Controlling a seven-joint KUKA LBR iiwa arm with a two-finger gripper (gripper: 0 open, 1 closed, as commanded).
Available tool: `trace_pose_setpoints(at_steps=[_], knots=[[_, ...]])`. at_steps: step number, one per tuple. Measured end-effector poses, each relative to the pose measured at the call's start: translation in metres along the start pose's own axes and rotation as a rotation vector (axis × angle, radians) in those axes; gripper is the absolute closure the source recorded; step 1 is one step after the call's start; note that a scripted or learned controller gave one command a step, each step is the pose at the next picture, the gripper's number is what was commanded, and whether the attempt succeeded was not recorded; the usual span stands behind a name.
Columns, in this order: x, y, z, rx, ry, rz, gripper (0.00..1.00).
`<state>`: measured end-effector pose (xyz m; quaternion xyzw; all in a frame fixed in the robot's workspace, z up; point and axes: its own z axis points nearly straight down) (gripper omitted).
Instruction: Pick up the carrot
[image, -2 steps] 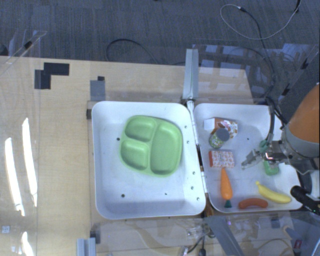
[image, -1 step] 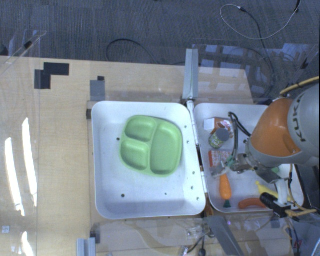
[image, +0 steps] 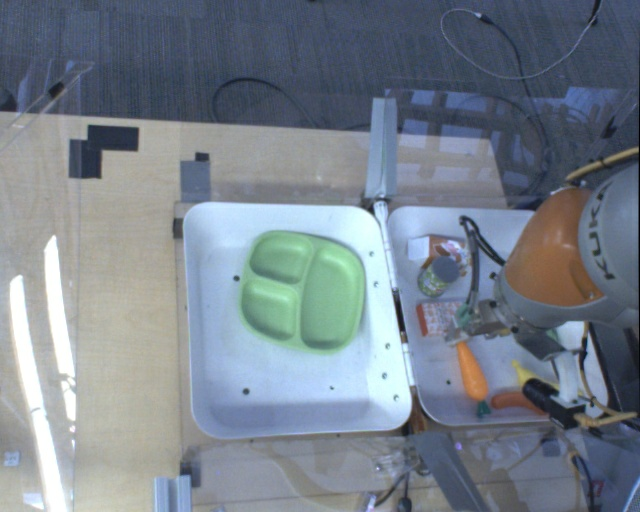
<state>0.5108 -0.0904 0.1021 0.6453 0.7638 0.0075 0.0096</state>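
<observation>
Carrot (image: 472, 373) lying in right bin (image: 432, 392), near front; gripper (image: 468, 326) directly above its top end, grip state cannot be determined; green divided plate (image: 303, 290) in left bin (image: 215, 330)

Around the carrot (image: 471, 372) in the right bin (image: 432, 400), bare floor lies left and below, while a red packet (image: 437, 317) sits just above-left, a second carrot (image: 507, 402) just right, and the arm (image: 555, 265) overhangs above-right.
</observation>
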Motion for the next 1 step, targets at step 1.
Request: trace_pose_setpoints(at_steps=[1], knots=[[-0.0074,0.0098,-0.0770,0.018,0.002,0.222,1.00]])
